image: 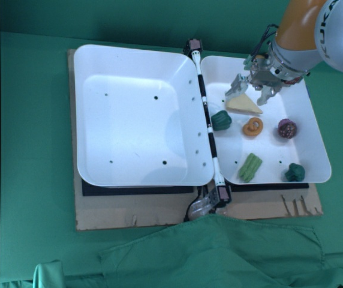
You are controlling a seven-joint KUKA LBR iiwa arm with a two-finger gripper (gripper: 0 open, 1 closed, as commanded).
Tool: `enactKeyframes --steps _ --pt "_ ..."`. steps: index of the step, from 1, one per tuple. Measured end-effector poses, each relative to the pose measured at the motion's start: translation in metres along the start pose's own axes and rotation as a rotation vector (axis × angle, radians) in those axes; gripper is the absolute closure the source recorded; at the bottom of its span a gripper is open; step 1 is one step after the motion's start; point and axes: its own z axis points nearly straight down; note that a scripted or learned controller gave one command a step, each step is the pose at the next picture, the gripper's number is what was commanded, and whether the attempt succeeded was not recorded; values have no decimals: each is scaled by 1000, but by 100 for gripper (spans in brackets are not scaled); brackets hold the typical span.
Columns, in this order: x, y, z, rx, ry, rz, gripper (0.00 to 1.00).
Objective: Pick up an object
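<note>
Camera view: gripper (250, 92) spread wide at the right bin's (319, 155) twelve o'clock end, fingers either side of the yellow cheese wedge (243, 105), just above it, gripping nothing. Wedge flat on the bin floor. At the wedge's seven o'clock, a dark green pepper (221, 120); at five o'clock, an orange pretzel (252, 127); at four o'clock, a dark red berry (287, 128). Toward six o'clock, a light green ridged piece (250, 167) and a dark green broccoli (294, 172). Left bin (99, 65) at nine o'clock.
</note>
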Motion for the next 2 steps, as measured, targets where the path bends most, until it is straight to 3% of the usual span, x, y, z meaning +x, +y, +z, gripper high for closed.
enactKeyframes --steps 1,2 --pt "-8 -22 3 -5 -1 2 0" --pt "0 11 59 -12 -3 0 0"
